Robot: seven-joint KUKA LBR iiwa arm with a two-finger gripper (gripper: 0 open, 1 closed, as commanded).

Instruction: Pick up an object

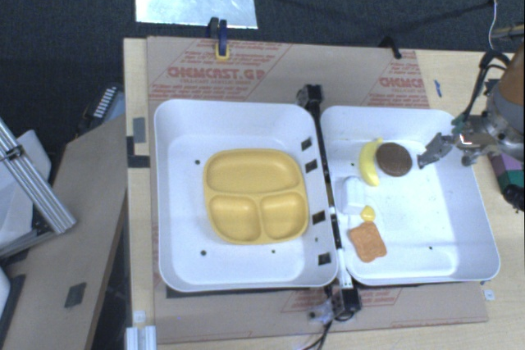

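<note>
Two white bins are sitting mid-frame, the left bin [176, 176] bearing a yellow divided tray [253, 195], while the gripper [435, 150], finger state indiscernible, is hovering over the right bin [459, 234].

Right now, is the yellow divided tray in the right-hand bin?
No, the yellow divided tray lies in the left bin.

The arm [502, 115] enters from the right, wrist low and leaning leftward. Its gripper [432, 150] points left and slightly down ahead of the wrist, a dark finger [437, 147] reaching out; nothing shows between the fingers.
</note>
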